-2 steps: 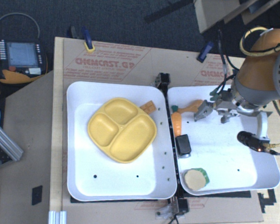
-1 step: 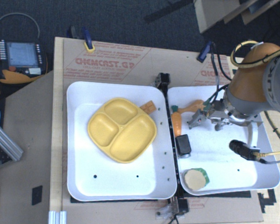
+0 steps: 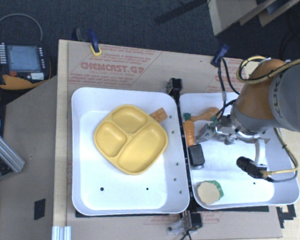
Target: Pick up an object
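My gripper (image 3: 207,133) reaches into the right bin (image 3: 284,192) from the right, low over its left part. Just left of it an orange carrot-shaped piece (image 3: 189,132) lies along the bin's left wall. A black block (image 3: 196,155) lies just below the carrot. A tan piece (image 3: 208,115) pokes out from under the wrist at the bin's back. A round beige disc with a green rim (image 3: 209,192) rests at the front of the bin.
The left bin (image 3: 118,197) holds a yellow divided plate (image 3: 131,139) with a small brown block (image 3: 158,114) at its upper right corner. A black cable plug (image 3: 249,166) hangs from the arm over the right bin. Clamps sit on the divider between the bins.
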Robot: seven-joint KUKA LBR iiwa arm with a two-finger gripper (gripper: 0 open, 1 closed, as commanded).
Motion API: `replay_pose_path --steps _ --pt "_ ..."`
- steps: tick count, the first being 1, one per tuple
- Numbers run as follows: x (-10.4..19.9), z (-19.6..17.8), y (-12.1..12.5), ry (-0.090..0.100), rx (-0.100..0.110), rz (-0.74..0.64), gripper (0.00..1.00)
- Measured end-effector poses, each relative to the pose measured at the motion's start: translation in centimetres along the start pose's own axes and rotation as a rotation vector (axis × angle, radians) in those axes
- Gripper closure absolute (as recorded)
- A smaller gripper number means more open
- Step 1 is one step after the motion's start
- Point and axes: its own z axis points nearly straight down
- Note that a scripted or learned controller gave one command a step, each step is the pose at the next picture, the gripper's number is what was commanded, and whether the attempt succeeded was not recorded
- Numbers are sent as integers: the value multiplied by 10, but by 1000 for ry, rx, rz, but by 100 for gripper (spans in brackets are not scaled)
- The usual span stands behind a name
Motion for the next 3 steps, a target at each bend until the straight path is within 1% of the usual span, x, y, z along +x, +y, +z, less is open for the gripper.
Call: replay_pose_path --steps 1,2,3 --pt "-1 -14 3 -2 -9 1 100" --pt "7 -68 -2 2 -3 -2 100" --pt "7 -122 0 1 -4 -2 100"
